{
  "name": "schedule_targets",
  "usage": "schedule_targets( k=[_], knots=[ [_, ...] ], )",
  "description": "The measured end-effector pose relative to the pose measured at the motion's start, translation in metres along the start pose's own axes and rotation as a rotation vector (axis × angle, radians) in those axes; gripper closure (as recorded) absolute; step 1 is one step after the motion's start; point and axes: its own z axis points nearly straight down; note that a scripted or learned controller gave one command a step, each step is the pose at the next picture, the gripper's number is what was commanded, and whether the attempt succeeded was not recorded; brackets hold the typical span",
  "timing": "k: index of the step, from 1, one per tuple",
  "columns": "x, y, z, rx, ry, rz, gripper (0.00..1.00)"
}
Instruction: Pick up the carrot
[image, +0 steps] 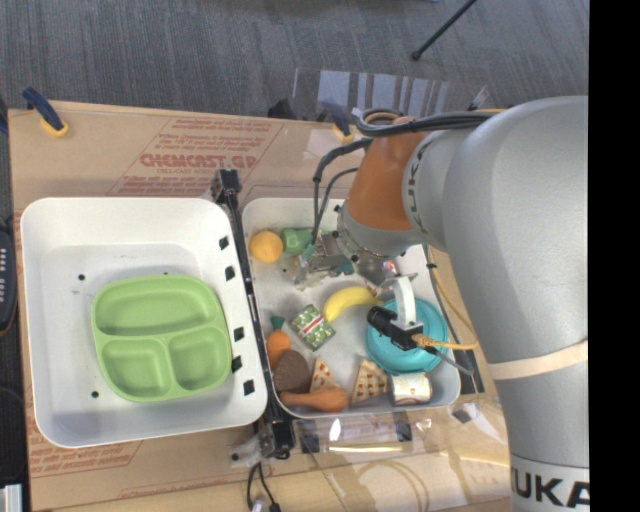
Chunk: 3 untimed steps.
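- So the small orange carrot with a bit of green top (277, 340) is sitting in the right-hand shallow white bin (262, 215), tucked right against the bin's left wall, just above a round brown cookie-looking thing (292, 371).
- The grey arm's gripper (322, 262) is hanging over the upper middle of that same bin, near a yellow ball-shaped fruit (266, 246) and a small green toy piece (296, 239). It's well short of the carrot, nothing is between the jaws, and honestly I can't tell from this angle if they're apart or together.
- My guess for doing this well: slide toward the bin's left wall and down the view, then line the jaws up so one of them doesn't land on the wall.
- Tight spot though. A little green-and-red box (313, 327) and a yellow plastic banana (348, 300) sit just beside it, so come straight down rather than sweeping in.
- The left bin with the light green divided plate (160, 337) isn't involved.
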Motion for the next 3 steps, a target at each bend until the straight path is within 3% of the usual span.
schedule_targets(
  k=[1,2,3],
  knots=[
    [0.000,0.000,0.000,0.001,0.000,0.000,0.00],
    [-0.066,0.019,0.010,-0.009,-0.002,-0.211,0.00],
    [-0.027,0.050,0.008,-0.002,-0.015,-0.060,0.00]
  ],
)
